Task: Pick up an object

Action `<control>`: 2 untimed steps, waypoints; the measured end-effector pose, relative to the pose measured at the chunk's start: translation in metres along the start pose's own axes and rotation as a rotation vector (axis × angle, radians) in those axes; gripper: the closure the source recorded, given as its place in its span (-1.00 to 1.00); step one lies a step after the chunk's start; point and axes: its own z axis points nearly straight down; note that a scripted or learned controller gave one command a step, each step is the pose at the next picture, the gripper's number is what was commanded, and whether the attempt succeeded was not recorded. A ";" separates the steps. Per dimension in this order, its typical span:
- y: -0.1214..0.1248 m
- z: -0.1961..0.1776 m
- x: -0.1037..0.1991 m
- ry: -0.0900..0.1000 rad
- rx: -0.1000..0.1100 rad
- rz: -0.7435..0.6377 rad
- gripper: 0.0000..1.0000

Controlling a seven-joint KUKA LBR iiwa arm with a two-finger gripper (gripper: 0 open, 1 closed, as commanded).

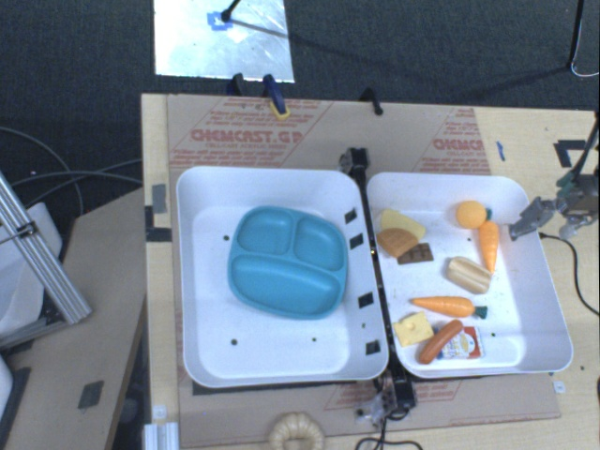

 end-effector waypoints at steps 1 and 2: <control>0.002 -0.005 0.001 -0.002 -0.009 -0.003 -1.00; 0.004 0.057 -0.002 0.000 -0.004 -0.001 -1.00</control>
